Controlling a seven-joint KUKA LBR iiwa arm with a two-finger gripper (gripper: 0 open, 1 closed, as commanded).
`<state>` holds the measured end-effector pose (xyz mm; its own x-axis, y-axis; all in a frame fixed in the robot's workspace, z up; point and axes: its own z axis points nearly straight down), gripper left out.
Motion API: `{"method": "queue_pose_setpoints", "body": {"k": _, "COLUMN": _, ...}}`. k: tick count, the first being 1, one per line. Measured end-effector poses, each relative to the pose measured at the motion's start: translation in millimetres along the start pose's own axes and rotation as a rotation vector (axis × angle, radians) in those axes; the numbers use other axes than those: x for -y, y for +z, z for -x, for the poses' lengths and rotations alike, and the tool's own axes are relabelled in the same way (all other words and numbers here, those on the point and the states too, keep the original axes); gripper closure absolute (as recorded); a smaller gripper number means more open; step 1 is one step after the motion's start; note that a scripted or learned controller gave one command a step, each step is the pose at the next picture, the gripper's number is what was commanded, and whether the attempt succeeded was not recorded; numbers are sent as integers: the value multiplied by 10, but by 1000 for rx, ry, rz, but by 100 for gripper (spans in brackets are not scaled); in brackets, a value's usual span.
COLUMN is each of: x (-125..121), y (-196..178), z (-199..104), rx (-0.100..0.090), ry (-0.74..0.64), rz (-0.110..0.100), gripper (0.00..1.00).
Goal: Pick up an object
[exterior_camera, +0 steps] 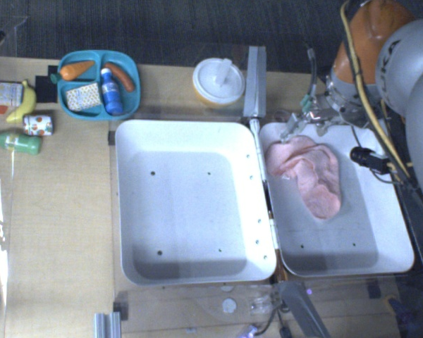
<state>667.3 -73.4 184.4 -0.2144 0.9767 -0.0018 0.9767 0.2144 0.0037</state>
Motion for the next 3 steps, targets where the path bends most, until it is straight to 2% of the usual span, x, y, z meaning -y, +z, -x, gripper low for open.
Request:
{"method": "queue_pose_setpoints", "body": {"k": 1, "x": 77, "y": 895, "z": 404, "rx": 0, "ry": -40, "rz": 2, "gripper": 0}}
{"method": "queue_pose_setpoints", "body": {"k": 2, "x": 1050, "y": 928, "z": 146, "rx": 3, "ry": -40, "rz": 11, "gripper": 0}}
{"method": "queue_pose_setpoints", "body": {"k": 3, "x": 1071, "y": -284, "z": 45, "rx": -1, "ry": -179, "rz": -1, "gripper": 0}}
